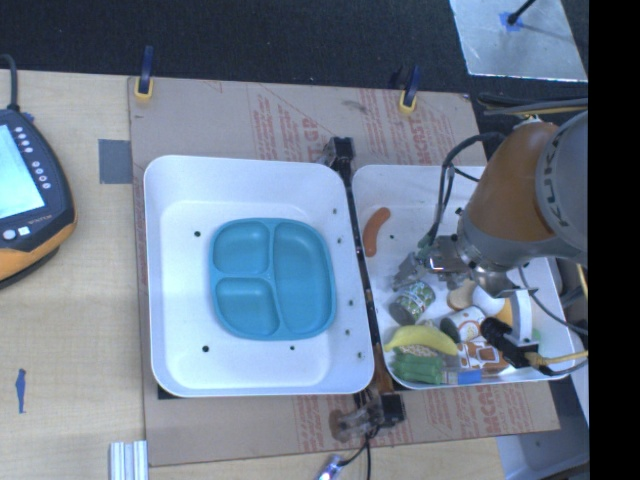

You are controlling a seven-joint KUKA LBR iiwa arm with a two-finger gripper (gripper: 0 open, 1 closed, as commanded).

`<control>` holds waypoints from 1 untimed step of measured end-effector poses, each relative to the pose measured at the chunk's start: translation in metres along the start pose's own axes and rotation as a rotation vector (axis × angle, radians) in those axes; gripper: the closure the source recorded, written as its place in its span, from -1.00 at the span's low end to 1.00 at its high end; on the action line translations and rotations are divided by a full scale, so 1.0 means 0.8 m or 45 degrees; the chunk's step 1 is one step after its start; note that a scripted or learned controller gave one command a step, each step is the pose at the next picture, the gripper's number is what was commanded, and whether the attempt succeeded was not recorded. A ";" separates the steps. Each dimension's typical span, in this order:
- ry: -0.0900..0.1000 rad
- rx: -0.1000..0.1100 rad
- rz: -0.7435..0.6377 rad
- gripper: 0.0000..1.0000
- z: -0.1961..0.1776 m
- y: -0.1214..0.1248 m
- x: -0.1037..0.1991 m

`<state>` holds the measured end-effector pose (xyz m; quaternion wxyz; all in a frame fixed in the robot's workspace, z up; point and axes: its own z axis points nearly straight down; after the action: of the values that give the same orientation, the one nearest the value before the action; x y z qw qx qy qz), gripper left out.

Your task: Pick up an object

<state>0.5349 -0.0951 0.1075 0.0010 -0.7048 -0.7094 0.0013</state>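
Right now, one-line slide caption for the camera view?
KUKA arm's hand low over right bin of small items; blue divided plate in left bin.

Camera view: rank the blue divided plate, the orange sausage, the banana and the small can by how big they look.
1. blue divided plate, by far the largest
2. banana
3. orange sausage and small can look about alike; the sausage is longer but thinner, so I won't rank them.
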 end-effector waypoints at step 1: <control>0.002 0.000 0.005 -1.00 0.019 0.079 -0.005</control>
<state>0.5979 -0.0984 0.0917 0.0014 -0.7063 -0.7079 0.0009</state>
